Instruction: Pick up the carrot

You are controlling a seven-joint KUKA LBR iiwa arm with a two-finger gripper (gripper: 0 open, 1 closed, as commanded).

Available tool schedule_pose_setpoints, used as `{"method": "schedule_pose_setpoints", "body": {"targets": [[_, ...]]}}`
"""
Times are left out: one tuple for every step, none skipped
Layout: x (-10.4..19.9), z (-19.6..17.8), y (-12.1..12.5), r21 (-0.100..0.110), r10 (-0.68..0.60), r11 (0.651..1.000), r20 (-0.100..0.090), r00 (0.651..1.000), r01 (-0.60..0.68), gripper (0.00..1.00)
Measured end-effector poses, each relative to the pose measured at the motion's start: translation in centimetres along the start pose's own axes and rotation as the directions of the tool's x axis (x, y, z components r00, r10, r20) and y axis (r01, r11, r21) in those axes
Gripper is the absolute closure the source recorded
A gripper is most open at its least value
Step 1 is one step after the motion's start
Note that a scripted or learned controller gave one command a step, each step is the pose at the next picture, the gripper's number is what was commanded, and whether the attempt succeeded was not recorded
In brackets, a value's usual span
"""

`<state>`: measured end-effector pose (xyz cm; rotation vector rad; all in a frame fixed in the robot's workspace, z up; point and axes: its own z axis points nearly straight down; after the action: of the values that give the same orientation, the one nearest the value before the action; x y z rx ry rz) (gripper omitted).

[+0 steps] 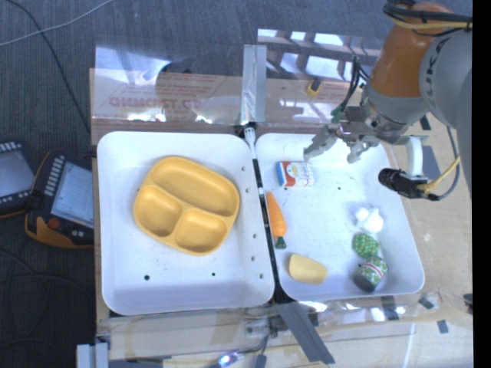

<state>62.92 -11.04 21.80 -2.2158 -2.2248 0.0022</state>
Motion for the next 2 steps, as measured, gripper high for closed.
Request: {"method": "schedule_pose_setpoints", "body": {"targets": [[0.3,11.9,-6.5,0.000,-0.164,0.986,-0.001,0.986,0.164,0.00],[-1.2,12.7,-8.1,-0.018,-0.267,0.964,0.005,0.964,0.267,0.00]]}}
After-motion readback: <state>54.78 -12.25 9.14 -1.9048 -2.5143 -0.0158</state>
